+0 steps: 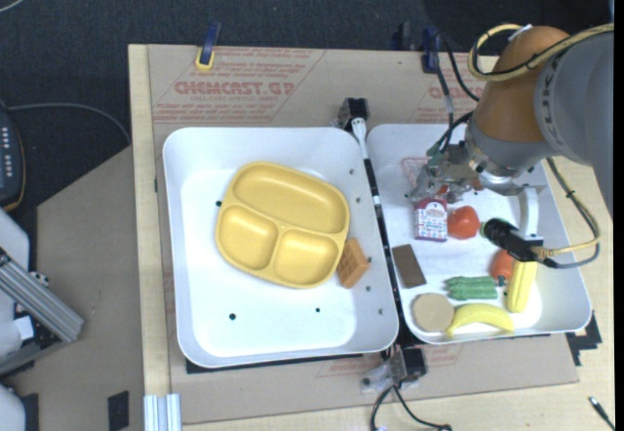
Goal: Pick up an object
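The arm reaches in from 3 o'clock and sets the end effector low over the upper half of the right bin. The wrist hides it from above, so whether it is wide or narrow cannot be told, and nothing can be seen held in it.

The nearest thing to pick is a small red-and-white carton, just at 6 o'clock of the end effector. A red tomato sits right beside the carton at its 3 o'clock, crowding that side. At the carton's 7 o'clock a brown bar lies flat near the bin's left wall.

The lower end of the bin is packed. A round beige disc lies at 6 o'clock of the bar, with a banana against its 3 o'clock edge. A green vegetable lies just above the banana, and a yellow piece stands at its 3 o'clock, next to a small orange-red piece.

The left bin holds a yellow divided plate with a brown chunk touching its 4 o'clock corner. Both bins rest on the tabletop.
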Controlling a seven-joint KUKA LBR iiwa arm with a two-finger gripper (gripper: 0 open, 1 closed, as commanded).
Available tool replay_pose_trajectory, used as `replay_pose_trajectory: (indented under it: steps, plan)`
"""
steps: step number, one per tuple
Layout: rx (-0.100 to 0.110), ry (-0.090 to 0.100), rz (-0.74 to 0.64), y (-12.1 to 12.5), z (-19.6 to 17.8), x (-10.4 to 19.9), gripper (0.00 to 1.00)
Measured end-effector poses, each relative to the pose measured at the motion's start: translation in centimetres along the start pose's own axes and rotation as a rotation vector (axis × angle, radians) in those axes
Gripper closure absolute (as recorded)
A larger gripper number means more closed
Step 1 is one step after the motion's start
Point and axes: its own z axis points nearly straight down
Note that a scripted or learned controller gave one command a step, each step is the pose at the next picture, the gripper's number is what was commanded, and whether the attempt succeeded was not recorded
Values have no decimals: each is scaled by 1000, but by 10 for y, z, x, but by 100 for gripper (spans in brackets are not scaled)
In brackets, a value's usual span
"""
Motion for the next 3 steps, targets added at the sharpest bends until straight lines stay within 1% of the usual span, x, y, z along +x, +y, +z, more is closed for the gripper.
replay_pose_trajectory:
  steps: [1, 2, 3]
  plan:
    - [-5, -2, -1, -8, -57, -1, 100]
    - [-8, -2, -2, -8, -122, -2, 100]
    - [-2, -1, -2, -7, -123, -2, 100]
